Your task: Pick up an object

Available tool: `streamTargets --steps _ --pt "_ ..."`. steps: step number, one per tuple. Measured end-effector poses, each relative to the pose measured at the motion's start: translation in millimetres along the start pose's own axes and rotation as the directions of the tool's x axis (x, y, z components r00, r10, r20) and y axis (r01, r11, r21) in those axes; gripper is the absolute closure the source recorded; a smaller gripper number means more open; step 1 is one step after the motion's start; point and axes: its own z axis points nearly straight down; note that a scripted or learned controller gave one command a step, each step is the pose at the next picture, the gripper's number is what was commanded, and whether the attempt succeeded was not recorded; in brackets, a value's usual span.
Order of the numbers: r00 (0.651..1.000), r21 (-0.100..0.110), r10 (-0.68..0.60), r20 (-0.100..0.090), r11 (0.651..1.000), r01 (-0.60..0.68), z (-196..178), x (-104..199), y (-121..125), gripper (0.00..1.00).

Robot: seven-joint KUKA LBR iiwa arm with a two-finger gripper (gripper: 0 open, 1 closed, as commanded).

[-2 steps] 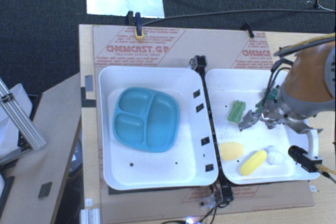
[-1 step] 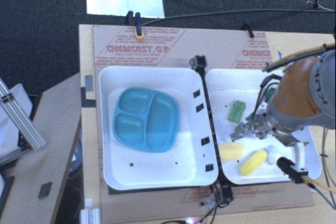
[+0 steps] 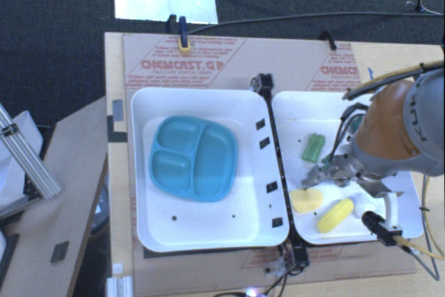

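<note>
Bench (image 3: pixel 208 55): wooden, seen from above at a slant, carrying two shallow white bins side by side.
Left bin (image 3: pixel 174 229): holding a blue divided plate (image 3: pixel 193 158), lying flat near the middle.
Right bin (image 3: pixel 295 108): holding three small objects and the working end of the arm.
Green block (image 3: pixel 313 147): ribbed, tilted, in the upper middle of the right bin, apart from the other two.
Pale yellow piece (image 3: pixel 306 200): low in the right bin, close to the divider between bins.
Yellow banana-like object (image 3: pixel 335 215): just right of the pale piece, near the bin's front wall.
Arm (image 3: pixel 400 125): grey with orange band, reaching in from the right, bent over the right bin.
Gripper (image 3: pixel 321 176): low over the right bin, just above the pale yellow piece, below the green block.
Claw state: cannot tell, tips too small and blurred; nothing seen grasped.
</note>
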Motion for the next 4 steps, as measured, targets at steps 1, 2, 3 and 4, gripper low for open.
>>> streamTargets --steps 1,2,3,4 --pt "1.000 -0.003 -0.001 0.001 1.000 0.001 -11.5 -0.1 1.2 1.00" --pt "1.000 -0.007 -0.004 0.002 1.000 0.004 -73.0 1.9 10.2 1.00" --pt "1.000 -0.006 -0.004 0.002 1.000 0.004 -116.5 2.8 13.7 1.00" --pt "1.000 -0.008 -0.005 0.002 1.000 0.006 -178.0 8.8 20.1 1.00"
